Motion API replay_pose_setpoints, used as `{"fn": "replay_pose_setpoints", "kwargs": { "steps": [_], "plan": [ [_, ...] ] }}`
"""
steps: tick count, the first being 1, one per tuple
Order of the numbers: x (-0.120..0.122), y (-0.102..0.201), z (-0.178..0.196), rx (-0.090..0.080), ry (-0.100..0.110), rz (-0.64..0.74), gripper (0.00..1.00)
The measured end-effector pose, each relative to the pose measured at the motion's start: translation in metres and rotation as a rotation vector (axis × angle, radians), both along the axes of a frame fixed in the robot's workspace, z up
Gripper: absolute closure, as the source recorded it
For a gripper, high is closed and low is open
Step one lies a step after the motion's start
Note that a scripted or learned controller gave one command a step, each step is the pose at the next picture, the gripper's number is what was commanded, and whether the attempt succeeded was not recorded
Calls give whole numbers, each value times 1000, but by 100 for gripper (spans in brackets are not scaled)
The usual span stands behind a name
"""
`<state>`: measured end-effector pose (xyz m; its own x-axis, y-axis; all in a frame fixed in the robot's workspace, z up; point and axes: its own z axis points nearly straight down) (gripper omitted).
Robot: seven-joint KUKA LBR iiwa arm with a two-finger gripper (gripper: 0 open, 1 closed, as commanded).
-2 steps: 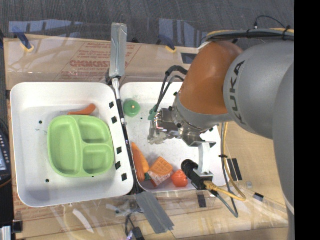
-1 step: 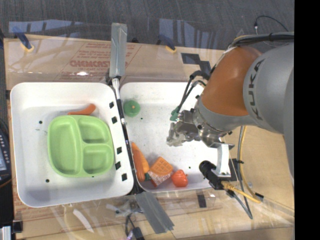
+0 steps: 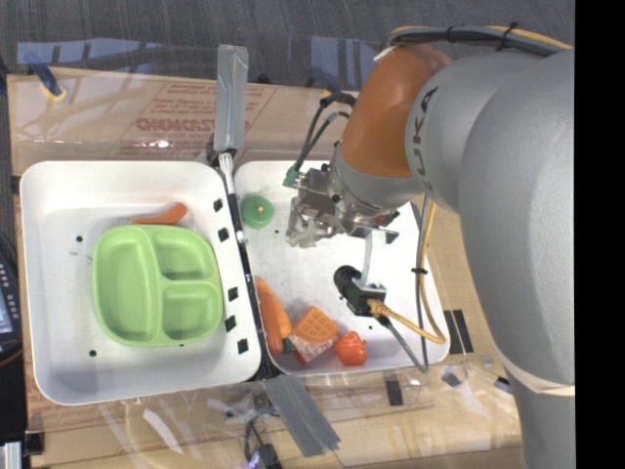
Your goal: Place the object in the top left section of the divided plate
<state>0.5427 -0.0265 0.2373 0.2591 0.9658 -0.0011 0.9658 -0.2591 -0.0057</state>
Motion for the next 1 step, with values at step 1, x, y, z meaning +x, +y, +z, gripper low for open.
{"fn": "replay_pose_setpoints", "kwargs": {
  "steps": [1],
  "plan": [
    [71,-22,1,-1,-3,68,100]
  ]
}}
